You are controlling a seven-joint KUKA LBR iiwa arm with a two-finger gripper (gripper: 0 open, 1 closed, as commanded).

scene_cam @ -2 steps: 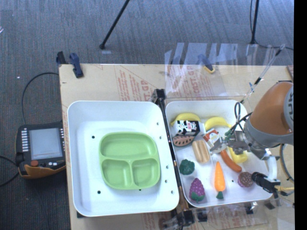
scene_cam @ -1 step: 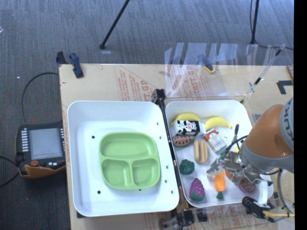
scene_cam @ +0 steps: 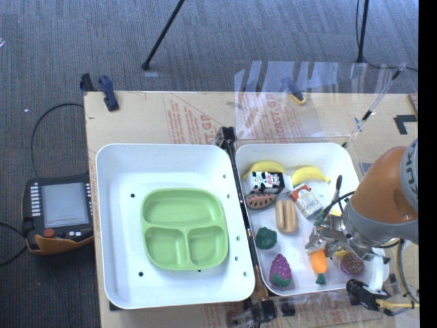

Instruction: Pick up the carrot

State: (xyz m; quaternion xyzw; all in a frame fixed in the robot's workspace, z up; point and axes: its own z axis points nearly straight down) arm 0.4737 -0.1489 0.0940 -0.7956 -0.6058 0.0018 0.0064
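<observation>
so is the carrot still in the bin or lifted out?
In the bin. The carrot lies on the floor of the right bin, near its front edge, just below the gripper; contact cannot be told.

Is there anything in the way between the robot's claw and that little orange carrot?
Nothing visible does. The gripper hangs right above the carrot in the right bin, at the carrot's upper end. The closest things, a purple grape bunch to the carrot's left and a dark round piece to its right, lie beside it, not across it.
</observation>
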